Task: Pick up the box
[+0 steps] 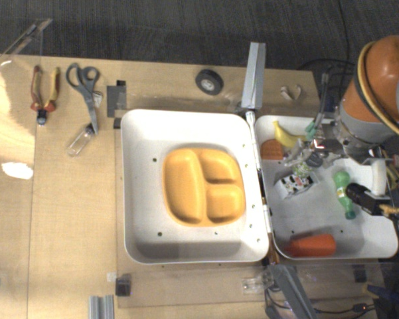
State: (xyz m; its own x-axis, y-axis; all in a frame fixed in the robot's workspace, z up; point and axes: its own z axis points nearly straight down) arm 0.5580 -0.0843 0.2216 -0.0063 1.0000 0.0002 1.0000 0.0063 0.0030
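End effector point(317, 143) hangs over the right bin point(375, 234), toward its 11 o'clock side. Whether it is open or closed I cannot tell, because cables and dark hardware crowd that spot. Nothing can be seen gripped in it.

The box point(297, 180) looks to be the small white, dark-printed thing lying flat at about 9 o'clock in that bin, just at 7 o'clock from the end effector. It is small and blurred, so this is a best guess. A banana point(285, 137) sits in the 11 o'clock corner, a green bottle point(343, 190) at 3 o'clock, and an orange-red lump point(313, 245) at 6 o'clock.

The step in hand seems to be the approach: the box has not been lifted. The next move calls for a short shift toward 7 o'clock, centring over the box, then a straight descent — without nudging the banana.

The arm point(385, 72) is cut off at the picture's 3 o'clock edge. The left bin point(139, 178) holds a yellow tray point(202, 185).
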